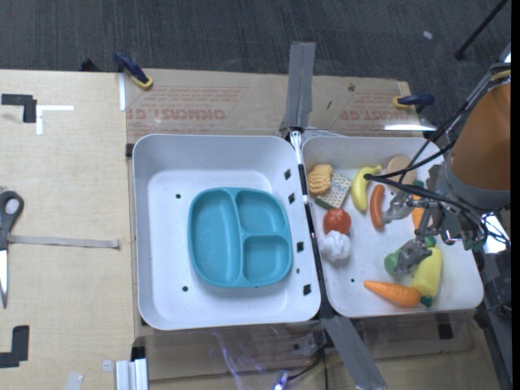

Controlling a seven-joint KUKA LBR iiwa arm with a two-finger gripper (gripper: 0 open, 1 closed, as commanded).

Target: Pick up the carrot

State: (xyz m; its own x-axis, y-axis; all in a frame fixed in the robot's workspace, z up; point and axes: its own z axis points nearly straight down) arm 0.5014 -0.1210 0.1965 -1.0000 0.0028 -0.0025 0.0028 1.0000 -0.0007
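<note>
Carrot [392, 292] lay untouched at 6 o'clock in the right bin [357, 303], near its front wall. End effector [418, 242] hung over the yellow pepper [427, 272] at 1 o'clock from the carrot; jaw state unreadable. Grasp not begun.

The carrot [392, 293] lies near the right bin's [349, 303] front wall, with bare floor to its left. A yellow pepper [427, 272] touches its leafy end, and the gripper [420, 246] apparently hangs just above both.
</note>
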